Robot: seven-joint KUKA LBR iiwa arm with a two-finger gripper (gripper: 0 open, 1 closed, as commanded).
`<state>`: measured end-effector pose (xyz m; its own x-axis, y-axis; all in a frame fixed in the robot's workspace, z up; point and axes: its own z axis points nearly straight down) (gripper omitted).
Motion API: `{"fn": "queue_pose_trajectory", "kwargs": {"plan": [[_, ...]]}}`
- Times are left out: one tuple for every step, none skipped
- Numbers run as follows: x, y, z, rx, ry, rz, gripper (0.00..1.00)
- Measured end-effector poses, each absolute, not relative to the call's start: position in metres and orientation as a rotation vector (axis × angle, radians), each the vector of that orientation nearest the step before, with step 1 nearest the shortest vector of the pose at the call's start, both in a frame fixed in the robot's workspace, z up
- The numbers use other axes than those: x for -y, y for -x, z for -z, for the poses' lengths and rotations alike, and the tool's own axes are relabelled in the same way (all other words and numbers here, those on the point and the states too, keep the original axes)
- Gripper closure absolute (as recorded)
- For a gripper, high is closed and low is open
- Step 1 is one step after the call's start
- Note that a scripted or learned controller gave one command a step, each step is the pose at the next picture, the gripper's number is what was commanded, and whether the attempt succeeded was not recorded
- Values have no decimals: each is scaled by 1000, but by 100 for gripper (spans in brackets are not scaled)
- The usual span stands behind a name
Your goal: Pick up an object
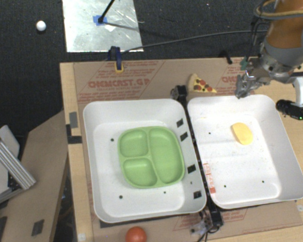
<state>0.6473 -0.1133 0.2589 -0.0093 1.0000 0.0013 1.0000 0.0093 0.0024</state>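
End effector (241, 92), finger state unreadable, hangs over right bin's (285, 183) far rim; yellow object (242, 133) lies below-nearward, likely the pick target.

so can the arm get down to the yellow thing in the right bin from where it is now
Probably yes. The yellow piece lies alone on the right bin floor, nothing over or beside it, and the gripper hovers near the bin's far rim.

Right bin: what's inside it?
Inside the right bin lies one yellow object, toward its far half, resting on the floor. The gripper hangs over the bin's far rim, apart from the object. Nothing covers the rest of the floor.
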Motion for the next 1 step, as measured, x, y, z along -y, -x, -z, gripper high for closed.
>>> {"fn": "queue_pose_trajectory", "kwargs": {"plan": [[52, -635, -258, -2232, -2211, -2, 100]]}}
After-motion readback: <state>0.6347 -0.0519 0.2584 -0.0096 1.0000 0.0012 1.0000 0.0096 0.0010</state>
